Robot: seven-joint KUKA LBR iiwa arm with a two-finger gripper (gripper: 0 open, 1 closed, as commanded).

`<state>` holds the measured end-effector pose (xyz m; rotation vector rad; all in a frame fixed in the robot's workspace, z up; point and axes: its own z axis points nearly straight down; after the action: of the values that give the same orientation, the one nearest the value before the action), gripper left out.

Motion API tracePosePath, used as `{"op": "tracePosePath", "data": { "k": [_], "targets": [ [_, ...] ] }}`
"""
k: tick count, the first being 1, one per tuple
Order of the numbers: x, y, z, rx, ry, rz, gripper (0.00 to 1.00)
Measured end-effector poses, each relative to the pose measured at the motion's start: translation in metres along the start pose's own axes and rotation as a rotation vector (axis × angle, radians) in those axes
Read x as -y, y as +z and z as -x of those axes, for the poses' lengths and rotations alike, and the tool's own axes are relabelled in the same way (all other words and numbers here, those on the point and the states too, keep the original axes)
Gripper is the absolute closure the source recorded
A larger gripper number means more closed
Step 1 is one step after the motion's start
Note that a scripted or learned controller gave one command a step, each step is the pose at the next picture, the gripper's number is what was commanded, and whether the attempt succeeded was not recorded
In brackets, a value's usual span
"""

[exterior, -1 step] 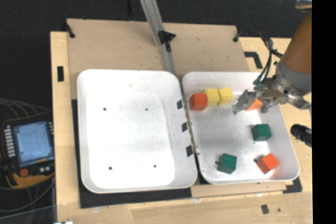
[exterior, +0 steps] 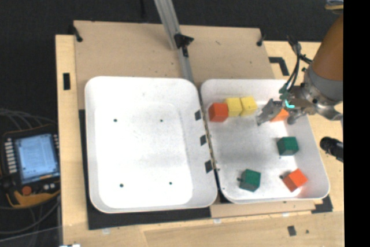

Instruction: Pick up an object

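The right bin holds several small blocks. An orange block sits near its left wall, touching two yellow blocks in a row. Two green blocks lie lower down, one at mid right and one near the front. An orange block rests at the front right. My gripper hangs over the upper right part of this bin, fingers spread, with another orange block showing between and below them. I cannot tell whether the fingers touch it.
The left bin stands beside the right one. A slanted metal pole rises behind the bins. A handheld control pendant lies off the bench at far left.
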<state>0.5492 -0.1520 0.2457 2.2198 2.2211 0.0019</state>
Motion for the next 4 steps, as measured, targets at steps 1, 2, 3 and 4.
{"op": "tracePosePath", "data": {
  "k": [1,2,3,4],
  "targets": [
    [-0.008,0.049,0.005,0.001,0.001,-0.005,0.0],
    [-0.006,0.091,0.005,0.001,0.002,-0.006,0.0],
    [-0.005,0.144,0.006,0.001,0.002,-0.006,0.0],
    [-0.008,0.129,0.007,0.001,0.008,0.004,1.0]
  ]
}}
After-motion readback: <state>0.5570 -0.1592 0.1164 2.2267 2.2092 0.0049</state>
